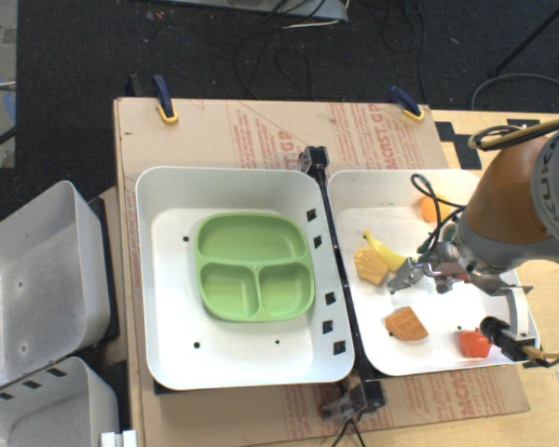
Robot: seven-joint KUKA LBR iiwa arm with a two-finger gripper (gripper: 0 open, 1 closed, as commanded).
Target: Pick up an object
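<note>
**Gripper low in the right bin, beside the yellow piece**

You have the gripper (406,277) just right of the yellow object (374,261); whether it is spread or closed you cannot tell. An orange wedge (405,324) lies just below it (a red block (474,344) sits nearer the corner). The left bin (158,250) holds a green divided tray (255,266); both bins rest on cardboard (261,128).

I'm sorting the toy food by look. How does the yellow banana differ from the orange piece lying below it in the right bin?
The banana is yellow and curved; the orange piece is tan-orange and wedge-shaped. The banana lies higher in the right bin, against a yellow block, while the orange piece lies alone nearer the front wall. The gripper is closer to the banana. Both are small toy foods lying flat in the same bin.
</note>
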